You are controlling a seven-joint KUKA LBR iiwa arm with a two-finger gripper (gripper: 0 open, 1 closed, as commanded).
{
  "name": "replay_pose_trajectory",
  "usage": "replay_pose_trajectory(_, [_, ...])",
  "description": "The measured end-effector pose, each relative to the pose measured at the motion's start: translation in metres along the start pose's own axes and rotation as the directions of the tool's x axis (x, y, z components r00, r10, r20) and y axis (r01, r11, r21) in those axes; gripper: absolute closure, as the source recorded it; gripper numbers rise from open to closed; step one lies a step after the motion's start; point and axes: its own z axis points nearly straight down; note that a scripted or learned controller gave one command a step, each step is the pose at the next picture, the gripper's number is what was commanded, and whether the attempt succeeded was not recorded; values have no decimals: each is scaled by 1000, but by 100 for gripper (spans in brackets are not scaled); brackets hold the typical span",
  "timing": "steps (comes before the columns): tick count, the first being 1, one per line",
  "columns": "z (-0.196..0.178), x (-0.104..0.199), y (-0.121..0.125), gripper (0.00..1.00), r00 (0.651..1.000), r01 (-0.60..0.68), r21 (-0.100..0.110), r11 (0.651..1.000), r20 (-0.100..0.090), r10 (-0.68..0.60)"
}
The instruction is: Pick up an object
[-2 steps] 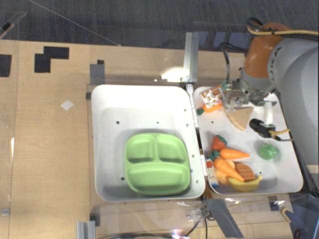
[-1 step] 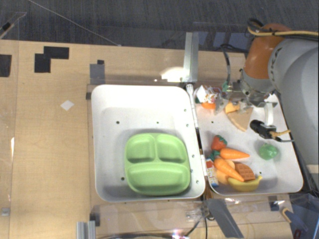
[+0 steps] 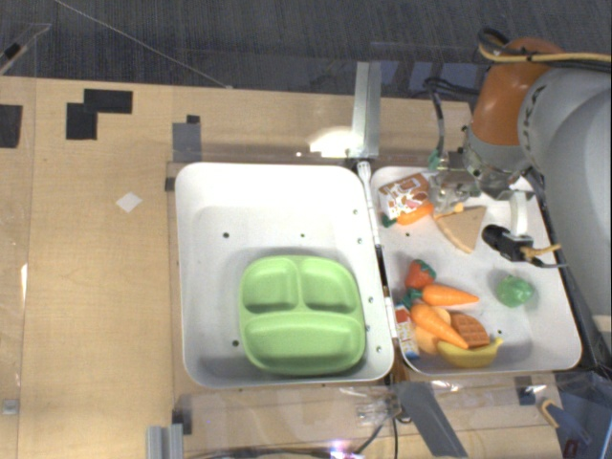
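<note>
Camera view: claw above tan wedge; grip unclear; glossy green tray, three compartments.

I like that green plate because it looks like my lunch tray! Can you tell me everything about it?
The green tray is a light lime colour and looks like smooth plastic. It has rounded corners and three shallow sections: two smaller ones along the far side and one wide one along the near side. All three look bare. It lies flat, right side up, on the floor of the left white bin, towards the near right corner. Nothing else touches it.
</note>
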Motion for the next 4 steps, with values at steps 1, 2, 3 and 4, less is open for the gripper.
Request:
replay_pose_trajectory(1, [-4,-7,0,0,1000,-6,-4,1000,8,6])
replay_pose_trajectory(2, [2,-13,4,0,998,-70,-26,997,-1,70])
replay_pose_trajectory(3, [28,-29,7,0,999,-33,-26,999,-21,33])
replay_pose_trajectory(4, [12,-28,10,100,999,-28,-38,999,-20,27])
